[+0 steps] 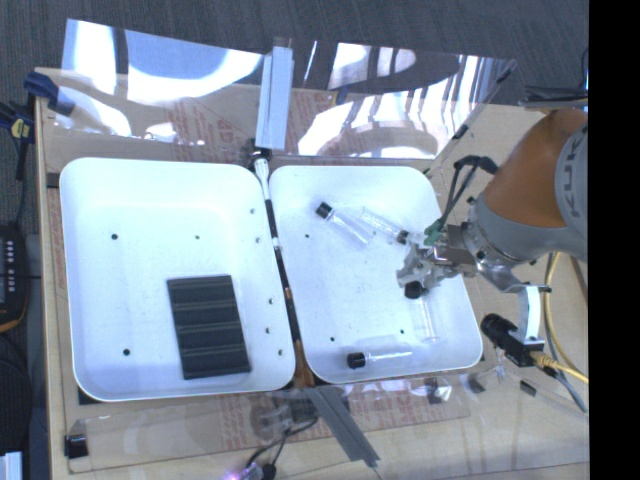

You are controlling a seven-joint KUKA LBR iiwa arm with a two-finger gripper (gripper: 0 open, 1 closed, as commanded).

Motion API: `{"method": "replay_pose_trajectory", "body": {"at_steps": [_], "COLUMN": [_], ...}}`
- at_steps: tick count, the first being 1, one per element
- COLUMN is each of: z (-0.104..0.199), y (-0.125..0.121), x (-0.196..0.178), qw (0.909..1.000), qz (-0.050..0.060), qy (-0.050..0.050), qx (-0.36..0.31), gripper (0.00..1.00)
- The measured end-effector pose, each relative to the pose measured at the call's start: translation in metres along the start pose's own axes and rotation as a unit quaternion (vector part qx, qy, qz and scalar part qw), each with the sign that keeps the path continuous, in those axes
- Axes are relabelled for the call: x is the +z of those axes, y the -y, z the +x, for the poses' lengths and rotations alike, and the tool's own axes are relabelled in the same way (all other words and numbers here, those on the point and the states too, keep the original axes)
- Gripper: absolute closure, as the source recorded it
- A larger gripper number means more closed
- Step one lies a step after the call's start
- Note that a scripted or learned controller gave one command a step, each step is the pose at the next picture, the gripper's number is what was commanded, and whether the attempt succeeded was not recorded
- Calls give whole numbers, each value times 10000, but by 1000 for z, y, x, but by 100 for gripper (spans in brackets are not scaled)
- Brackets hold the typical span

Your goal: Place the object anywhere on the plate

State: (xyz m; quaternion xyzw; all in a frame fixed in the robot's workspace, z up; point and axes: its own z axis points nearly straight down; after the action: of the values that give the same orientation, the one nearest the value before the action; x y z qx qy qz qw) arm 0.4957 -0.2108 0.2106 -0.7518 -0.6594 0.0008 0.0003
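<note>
While the pincer's grip is unclear, a clear, black-capped tube seemingly lies below it.

This is a robotics lab or test cell. A wooden bench carries two shallow white bins side by side, with clear shield panels along its far edge, cables at its right edge, and grey carpet beyond.

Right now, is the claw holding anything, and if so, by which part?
Cannot be told. The claw sits low over a clear tube with a black cap in the right bin, but no grip shows.
</note>
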Motion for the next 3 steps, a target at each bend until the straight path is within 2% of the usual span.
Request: {"method": "replay_pose_trajectory", "body": {"at_steps": [1, 2, 3], "z": [95, 153, 206], "y": [15, -25, 36], "x": [-14, 20, 20], "qw": [9992, 9999, 9996], "qz": [11, 18, 24], "qy": [-13, -4, -2], "qx": [-401, 133, -296], "gripper": [100, 100, 100]}}
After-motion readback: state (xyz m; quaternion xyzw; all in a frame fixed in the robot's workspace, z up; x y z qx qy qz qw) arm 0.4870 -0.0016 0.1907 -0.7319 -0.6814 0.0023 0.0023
